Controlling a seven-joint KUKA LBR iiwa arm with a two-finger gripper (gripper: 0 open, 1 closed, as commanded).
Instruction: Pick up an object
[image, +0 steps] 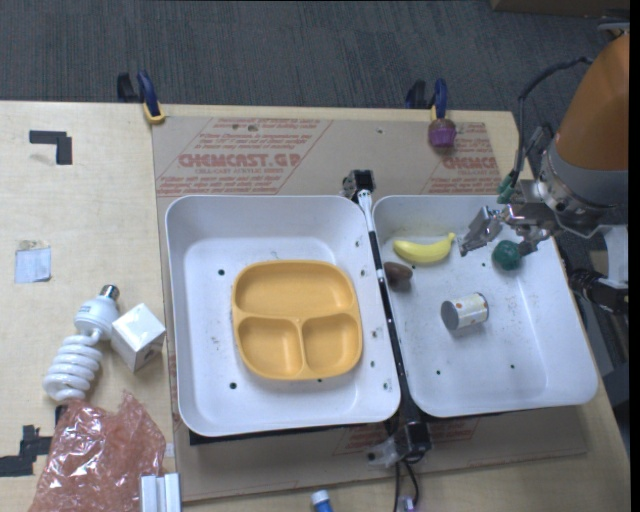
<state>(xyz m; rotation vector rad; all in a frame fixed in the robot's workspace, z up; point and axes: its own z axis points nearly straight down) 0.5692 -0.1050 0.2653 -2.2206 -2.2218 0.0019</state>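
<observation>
The right bin (560, 370) holds a yellow banana (423, 249), a small brown lump (398, 274), a silver can (465, 311) lying on its side and a dark green ball (508, 256). My gripper (494, 240) hangs over the bin's far right part, open, with its fingers spread. The left fingertip (468, 241) points toward the banana's right end. The green ball lies just under the right finger, and I see nothing clamped between the fingers. The can sits apart, nearer the front.
The left bin (200, 390) carries a yellow divided plate (297, 320). On the bench to the left lie a spiral light bulb (80, 350), a white cube (138, 335) and crumpled pink plastic (95, 455). A purple object (442, 132) sits on the board behind the right bin.
</observation>
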